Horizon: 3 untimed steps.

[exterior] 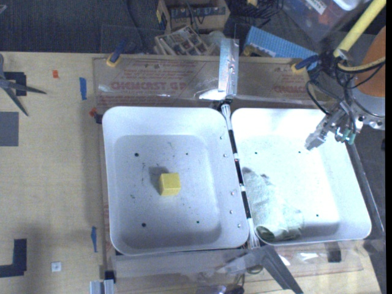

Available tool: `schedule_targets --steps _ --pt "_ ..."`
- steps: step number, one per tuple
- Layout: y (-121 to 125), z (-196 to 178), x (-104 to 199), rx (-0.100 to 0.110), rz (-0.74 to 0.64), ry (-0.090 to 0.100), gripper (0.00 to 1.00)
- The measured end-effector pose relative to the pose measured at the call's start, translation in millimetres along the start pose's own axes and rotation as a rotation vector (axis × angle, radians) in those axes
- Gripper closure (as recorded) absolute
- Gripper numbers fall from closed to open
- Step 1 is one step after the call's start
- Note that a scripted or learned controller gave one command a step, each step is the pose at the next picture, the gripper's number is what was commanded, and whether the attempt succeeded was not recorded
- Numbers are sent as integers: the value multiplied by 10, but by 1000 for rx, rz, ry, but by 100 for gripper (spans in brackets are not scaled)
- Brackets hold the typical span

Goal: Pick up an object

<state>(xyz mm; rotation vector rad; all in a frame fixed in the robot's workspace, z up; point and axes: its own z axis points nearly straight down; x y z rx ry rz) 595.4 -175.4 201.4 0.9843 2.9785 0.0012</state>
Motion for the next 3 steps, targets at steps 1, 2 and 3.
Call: schedule_targets --steps 1,2,3 --pt "-285 636 54 3 303 5 100" --pt "196 67 -104 5 939 1 100" --pt "47 376 -3 9 1013 5 100"
